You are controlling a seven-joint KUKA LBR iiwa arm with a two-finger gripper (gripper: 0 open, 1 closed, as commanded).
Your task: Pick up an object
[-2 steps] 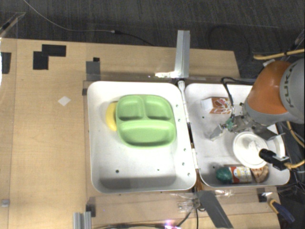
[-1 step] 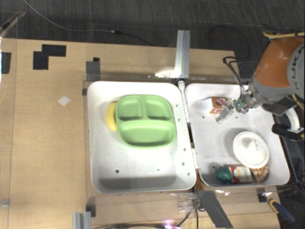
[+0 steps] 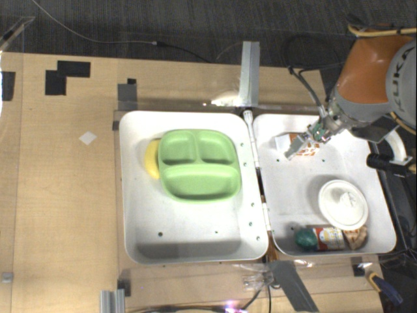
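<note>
Left bin [image 3: 137, 194]: green divided plate [image 3: 197, 163], yellow item [image 3: 151, 158] under its edge. Right bin [image 3: 384, 194]: white lid [image 3: 342, 203], bottle [image 3: 324, 238], small packet [image 3: 294, 144] near top. Gripper [image 3: 320, 132] beside packet; jaw state cannot be told. Packet likely light, crinkly; grasp across narrow middle.

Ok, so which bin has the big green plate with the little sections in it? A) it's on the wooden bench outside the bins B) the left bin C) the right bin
B: the green plate lies in the left bin, with something yellow peeking out beside it; the right bin holds other things.
</note>
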